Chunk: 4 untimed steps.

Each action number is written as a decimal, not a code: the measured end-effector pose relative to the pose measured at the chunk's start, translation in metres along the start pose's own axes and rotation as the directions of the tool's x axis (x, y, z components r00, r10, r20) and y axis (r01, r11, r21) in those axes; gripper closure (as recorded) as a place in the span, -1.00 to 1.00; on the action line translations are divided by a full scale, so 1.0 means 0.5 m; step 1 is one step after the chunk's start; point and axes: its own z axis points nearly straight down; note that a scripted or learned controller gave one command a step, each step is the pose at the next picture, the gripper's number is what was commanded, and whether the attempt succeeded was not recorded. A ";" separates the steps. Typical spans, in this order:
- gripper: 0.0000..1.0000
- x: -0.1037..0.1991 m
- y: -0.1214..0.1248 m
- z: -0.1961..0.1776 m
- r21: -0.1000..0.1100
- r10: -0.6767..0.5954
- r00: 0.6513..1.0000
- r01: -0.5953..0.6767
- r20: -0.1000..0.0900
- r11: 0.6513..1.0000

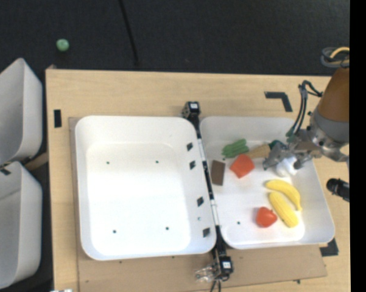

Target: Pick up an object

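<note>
Gripper [282, 157] is seen low over the far right part of the right bin [316, 236], carried by the grey arm [335, 102] with its orange band, which enters from the right edge. Whether anything is held cannot be told; the grey metal parts at the wrist's end are blurred together with a small whitish object [286, 168] lying directly under them, and no thing is clearly seen clamped. A tan, stick-like piece [259, 149] is seen just to the left of the gripper, close to or touching it. Further left a green object [235, 147] lies near the bin's far wall, and just nearer than it a red-orange block [242, 165] rests on the bin floor. A dark brown rectangular piece [217, 172] lies to the left of that block, beside the divider where the two bins meet. On the near right, two yellow banana-shaped items are found: one banana [285, 191] curved just near of the gripper, and a second yellow piece [284, 209] touching it on the near side. A small red object [265, 216] sits just to the left of the second yellow piece. The left bin [85, 163] stands beside the right one on the wooden bench [140, 90].
</note>
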 end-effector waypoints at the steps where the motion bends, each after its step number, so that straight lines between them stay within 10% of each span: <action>1: -1.00 0.049 0.082 0.143 -0.025 0.002 1.000 -0.001 0.006 1.000; 4: -1.00 0.099 0.137 0.155 -0.028 -0.001 1.000 0.001 0.007 1.000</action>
